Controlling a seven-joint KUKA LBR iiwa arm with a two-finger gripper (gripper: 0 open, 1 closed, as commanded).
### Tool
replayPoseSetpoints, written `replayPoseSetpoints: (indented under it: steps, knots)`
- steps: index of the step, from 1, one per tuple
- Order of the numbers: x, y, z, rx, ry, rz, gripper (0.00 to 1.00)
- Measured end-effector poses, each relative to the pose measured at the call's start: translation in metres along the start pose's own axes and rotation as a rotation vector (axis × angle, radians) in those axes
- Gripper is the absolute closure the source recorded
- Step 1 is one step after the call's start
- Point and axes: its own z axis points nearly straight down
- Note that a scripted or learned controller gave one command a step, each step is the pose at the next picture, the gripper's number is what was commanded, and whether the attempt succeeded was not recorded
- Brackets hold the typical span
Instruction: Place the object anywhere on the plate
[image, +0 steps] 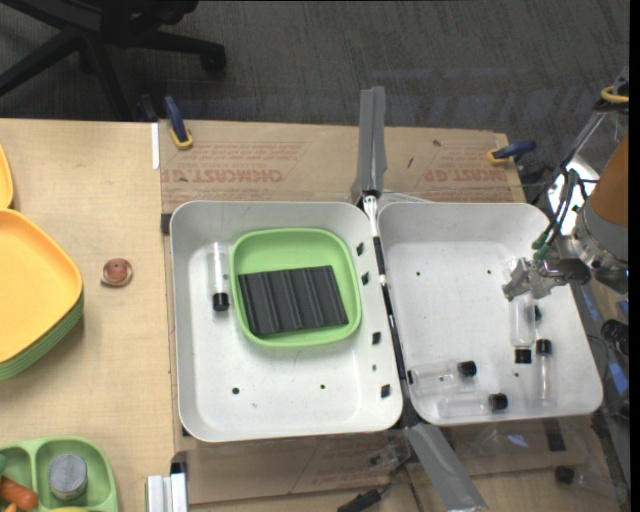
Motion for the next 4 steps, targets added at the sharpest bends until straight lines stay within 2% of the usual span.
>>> replayPoseSetpoints:
  steps: [1, 2, 3, 4]
  knots:
    - [0.0, 0.0, 0.0, 0.0, 0.0, 0.0, 0.0]
    - [-0.02, 0.009, -0.007, 0.001, -0.001, 0.195, 0.0]
    - [-0.021, 0.004, -0.028, 0.002, -0.001, 0.378, 0.0]
    - [-0.049, 0.052, -0.032, 0.003, -0.002, 0.596, 0.0]
